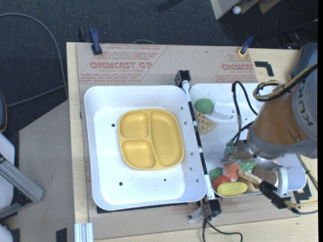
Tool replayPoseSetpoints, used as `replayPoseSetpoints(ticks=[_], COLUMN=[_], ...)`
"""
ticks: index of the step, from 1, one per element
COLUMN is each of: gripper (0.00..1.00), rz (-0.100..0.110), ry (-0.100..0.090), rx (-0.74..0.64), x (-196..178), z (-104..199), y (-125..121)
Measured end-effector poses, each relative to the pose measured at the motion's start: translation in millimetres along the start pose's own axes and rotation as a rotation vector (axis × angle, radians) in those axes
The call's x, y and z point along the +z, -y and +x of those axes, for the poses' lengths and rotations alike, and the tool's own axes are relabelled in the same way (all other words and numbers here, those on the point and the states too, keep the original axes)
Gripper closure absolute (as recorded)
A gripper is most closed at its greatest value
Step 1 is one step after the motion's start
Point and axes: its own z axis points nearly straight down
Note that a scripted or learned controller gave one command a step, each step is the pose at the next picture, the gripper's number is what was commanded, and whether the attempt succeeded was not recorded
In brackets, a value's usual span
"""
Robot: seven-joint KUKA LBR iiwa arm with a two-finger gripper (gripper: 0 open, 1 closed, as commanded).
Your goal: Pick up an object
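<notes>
Gripper (237, 155) sits low over the near end of the right bin (222, 91), under the grey and orange arm (282, 125); the wrist hides its tips, so I cannot tell its state or whether it touches the toys below. Bench (75, 135) is bare wood with red printed lettering along its far edge, standing on dark carpet. Left bin (101, 185) holds a yellow divided plate (150, 138). Toy food clusters in the right bin's near corner: a yellow corn cob (231, 188), an orange-red piece (231, 171), and a green piece (216, 174). Farther back, by the divider, lie a green ball (204, 106) and a tan waffle-patterned wedge (205, 122).
</notes>
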Motion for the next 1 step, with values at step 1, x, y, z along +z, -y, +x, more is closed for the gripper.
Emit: replayPoseSetpoints(ticks=[1], gripper=[0.00], rz=[0.000], ry=[0.000], rx=[0.000], x=[0.1], z=[0.0], y=[0.1])
